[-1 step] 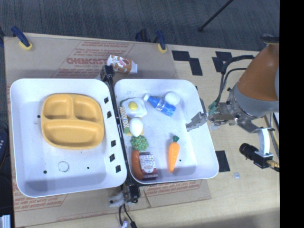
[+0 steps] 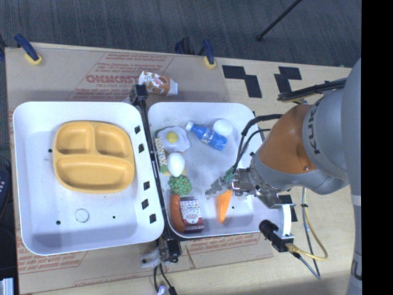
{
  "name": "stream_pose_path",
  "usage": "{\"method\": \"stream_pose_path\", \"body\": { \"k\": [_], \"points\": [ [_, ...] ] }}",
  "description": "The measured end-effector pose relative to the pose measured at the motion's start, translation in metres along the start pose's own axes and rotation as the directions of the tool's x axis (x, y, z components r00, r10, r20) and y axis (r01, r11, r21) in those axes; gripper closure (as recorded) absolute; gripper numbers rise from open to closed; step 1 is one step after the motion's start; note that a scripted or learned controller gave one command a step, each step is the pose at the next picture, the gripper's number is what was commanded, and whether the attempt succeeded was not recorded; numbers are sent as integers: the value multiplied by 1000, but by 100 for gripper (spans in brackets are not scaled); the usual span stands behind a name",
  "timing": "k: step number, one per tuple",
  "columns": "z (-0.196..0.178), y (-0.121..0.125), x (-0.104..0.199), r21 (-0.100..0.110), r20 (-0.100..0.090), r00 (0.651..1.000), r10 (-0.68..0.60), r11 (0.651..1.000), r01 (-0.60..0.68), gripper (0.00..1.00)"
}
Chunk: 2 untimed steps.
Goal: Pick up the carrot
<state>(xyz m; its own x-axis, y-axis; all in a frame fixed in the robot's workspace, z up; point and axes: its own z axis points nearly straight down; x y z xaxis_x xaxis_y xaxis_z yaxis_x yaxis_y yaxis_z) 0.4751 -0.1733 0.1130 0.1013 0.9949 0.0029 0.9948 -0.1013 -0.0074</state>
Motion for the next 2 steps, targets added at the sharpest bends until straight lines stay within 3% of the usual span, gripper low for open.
{"method": "stream_pose_path", "body": {
  "k": [1, 2],
  "points": [
    [-11, 1, -1, -1, 1, 1000, -4, 1000, 4, 100],
    [-11, 1, 0, 0, 1, 1000, -5, 1000, 5, 0]
  ]
}}
